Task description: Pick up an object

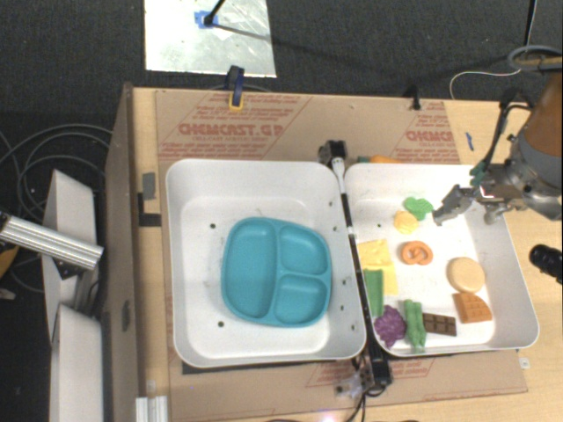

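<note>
The right bin (519, 271) holds several toy foods. Among them are a green leafy piece (418, 207), a small yellow ball (405, 223), an orange pretzel (416, 253), a yellow block (374, 253) and a tan bun (466, 273). Near the front edge lie a waffle (473, 307), a brown chocolate bar (440, 324), purple grapes (390, 325) and a green stalk (413, 322). My gripper (471, 211) hangs over the bin's far right part, just right of the leafy piece. Its fingers are spread open with nothing between them.
The left bin (198, 200) carries a teal divided plate (277, 271). A green strip (374, 290) lies by the divider between the bins. An orange item (383, 159) sits just beyond the right bin's far rim. Cables run along the bench's right side.
</note>
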Robot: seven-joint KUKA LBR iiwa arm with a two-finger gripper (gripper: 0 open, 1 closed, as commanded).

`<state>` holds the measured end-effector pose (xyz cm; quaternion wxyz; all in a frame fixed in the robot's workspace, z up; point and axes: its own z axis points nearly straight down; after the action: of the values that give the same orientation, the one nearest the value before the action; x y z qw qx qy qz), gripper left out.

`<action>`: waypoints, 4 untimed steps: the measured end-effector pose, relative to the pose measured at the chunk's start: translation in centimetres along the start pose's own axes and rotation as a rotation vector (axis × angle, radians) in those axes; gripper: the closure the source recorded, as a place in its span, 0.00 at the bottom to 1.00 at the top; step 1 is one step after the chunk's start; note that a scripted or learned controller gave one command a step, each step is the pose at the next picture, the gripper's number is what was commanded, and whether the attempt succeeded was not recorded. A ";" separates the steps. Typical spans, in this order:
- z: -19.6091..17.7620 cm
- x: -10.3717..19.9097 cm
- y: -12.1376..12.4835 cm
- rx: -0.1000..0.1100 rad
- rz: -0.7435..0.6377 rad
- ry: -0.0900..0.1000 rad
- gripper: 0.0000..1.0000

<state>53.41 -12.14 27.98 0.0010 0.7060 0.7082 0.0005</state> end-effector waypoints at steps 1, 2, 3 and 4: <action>10.3 -1.8 0.2 0.007 0.003 0.001 0.00; 16.7 -3.2 2.9 0.005 0.002 0.001 0.00; 19.4 -3.2 2.3 -0.002 0.003 0.001 0.00; 18.1 -3.2 2.5 -0.009 0.001 0.000 1.00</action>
<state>55.99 -15.32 9.94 0.0040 0.7065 0.7077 0.0038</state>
